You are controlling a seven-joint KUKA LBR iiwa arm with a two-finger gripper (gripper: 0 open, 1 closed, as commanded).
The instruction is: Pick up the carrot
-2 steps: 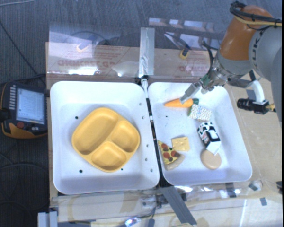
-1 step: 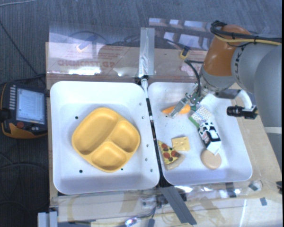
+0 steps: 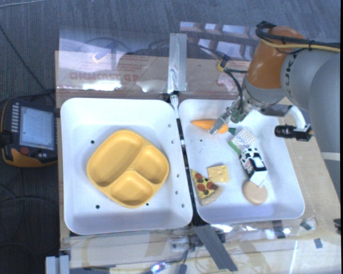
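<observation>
The tabletop (image 3: 308, 164) carries two white bins side by side. The arm (image 3: 300, 76), grey with an orange band, reaches in over the far right corner. The left bin (image 3: 74, 170) holds a yellow tray (image 3: 128, 167) with three compartments, lying near the bin's middle. The right bin (image 3: 286, 201) holds the smaller things. A black-and-white carton (image 3: 254, 164) lies tilted toward that bin's right side, its lower end touching a round tan cookie (image 3: 255, 193) near the front right corner. Just beyond the carton, toward the far edge, lies a green and white packet (image 3: 242, 138). A pizza slice (image 3: 206, 187) rests against the bin's left wall near the front, with a cheese square (image 3: 218, 173) just beside it. The carrot (image 3: 202, 124) lies flat near the far edge of the right bin, left of the middle. The end effector (image 3: 224, 124) is down at the carrot's right end, touching or nearly touching it; its fingers look close together, but I cannot tell whether they grip the carrot. A teach pendant (image 3: 26, 133) lies on the floor off the tabletop's left edge.
</observation>
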